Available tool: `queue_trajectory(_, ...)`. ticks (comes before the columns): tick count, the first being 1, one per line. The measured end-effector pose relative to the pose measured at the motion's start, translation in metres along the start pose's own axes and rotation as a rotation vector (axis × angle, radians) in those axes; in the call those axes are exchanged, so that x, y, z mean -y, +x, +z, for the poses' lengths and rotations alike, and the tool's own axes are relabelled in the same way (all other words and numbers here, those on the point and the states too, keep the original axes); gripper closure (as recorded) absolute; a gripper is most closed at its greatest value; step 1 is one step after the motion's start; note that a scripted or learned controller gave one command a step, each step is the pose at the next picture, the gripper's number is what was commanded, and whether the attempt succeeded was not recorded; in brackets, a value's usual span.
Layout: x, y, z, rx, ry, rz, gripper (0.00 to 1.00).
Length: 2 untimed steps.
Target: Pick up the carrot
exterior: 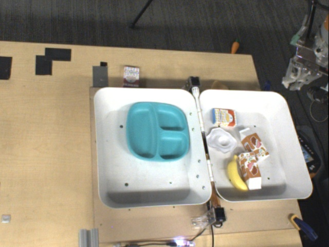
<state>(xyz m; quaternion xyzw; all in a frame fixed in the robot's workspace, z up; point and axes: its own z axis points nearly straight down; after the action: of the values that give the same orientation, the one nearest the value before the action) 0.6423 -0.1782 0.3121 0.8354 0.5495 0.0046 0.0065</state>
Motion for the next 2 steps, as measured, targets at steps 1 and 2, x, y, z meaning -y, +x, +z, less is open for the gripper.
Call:
queue_trajectory(1,0.083,-0.024,0.032,0.000,0.013,-0.103,1.00)
queue_trajectory(2,0.111,-0.041,0.057,0.001,0.015,0.202,1.00)
